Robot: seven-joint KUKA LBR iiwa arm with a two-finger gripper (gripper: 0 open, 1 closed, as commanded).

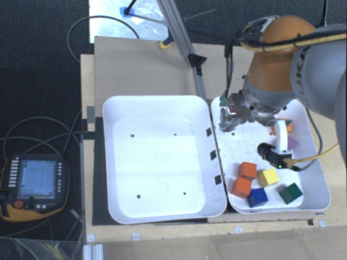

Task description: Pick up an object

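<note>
**Right bin: loose blocks, arm overhead**

Item 1. Blocks, my count five clear ones, all in the near part of the right bin [324,199]: two orange blocks, one [248,170] just behind the other [242,186] and touching it; one blue block [257,197] against the nearer orange; one yellow block [268,177] just beside them; one green block [291,192] a little apart toward the bin's right wall. All lie on the bin floor, none lifted.

Item 2. Partly hidden pieces: I see a sliver of orange [288,127] and a bit of purple [292,143] behind a white part of the arm's fittings; I cannot say what they are.

Item 3. Tool [229,119]: it sits over the far left corner of the right bin, well apart from the blocks. From my seat it is a blurred grey mass, and I cannot tell whether it is released or clenched, or on anything.

Item 4. Arm [282,53]: grey with an orange section, cut off at the right edge, covering much of the bin's far side.

Item 5. Left bin [111,145]: one, white, touching the right bin.

Item 6. Table [141,64]: tan board under both bins, dark carpet around it.

Item 7. Surroundings: one handheld control pendant [33,186] with cables on the floor at left; one slanted metal pole [179,31] at the back.
</note>
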